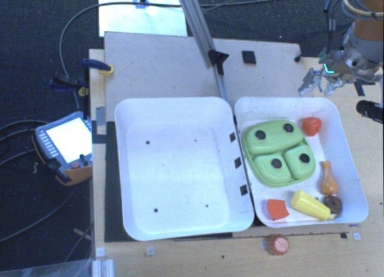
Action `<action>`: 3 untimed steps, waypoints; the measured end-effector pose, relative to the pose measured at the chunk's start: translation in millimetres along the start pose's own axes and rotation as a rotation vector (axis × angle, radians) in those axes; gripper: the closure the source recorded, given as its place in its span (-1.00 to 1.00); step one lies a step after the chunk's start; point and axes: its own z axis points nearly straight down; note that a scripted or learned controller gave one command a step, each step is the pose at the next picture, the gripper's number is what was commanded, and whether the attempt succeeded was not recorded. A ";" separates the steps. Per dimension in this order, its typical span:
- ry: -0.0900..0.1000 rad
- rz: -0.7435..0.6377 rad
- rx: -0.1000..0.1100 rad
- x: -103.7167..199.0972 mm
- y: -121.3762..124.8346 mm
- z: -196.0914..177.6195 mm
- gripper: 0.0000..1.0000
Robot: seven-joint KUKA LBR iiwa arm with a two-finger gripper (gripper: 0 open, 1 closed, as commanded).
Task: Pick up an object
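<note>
The right bin (354, 168) holds several objects. A big green moulded piece (278, 151) with dark dots lies in its middle. Beside it at the back is a red tomato-like ball (311, 126). An orange pear-shaped item (327, 178), a yellow piece (311, 204), a brown ring (332, 205) and an orange-red block (276, 209) lie along the right and front. My gripper (320, 84) hangs above the bench just behind the right bin's back rim, open, with nothing between its fingers.
The left bin (129, 168) stands next to the right one. A small round reddish object (277, 245) lies on the bench in front of the right bin. A slanted metal pole (195, 15) crosses the back, and a handheld pendant (65, 145) sits at the far left.
</note>
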 end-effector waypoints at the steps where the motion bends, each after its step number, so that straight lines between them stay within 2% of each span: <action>1: -0.001 -0.001 -0.004 0.1 0.8 -2.2 -1.00; 2: 0.000 0.002 0.001 -1.8 0.8 60.1 -1.00; 3: -0.001 0.003 -0.001 -9.5 0.5 104.6 -1.00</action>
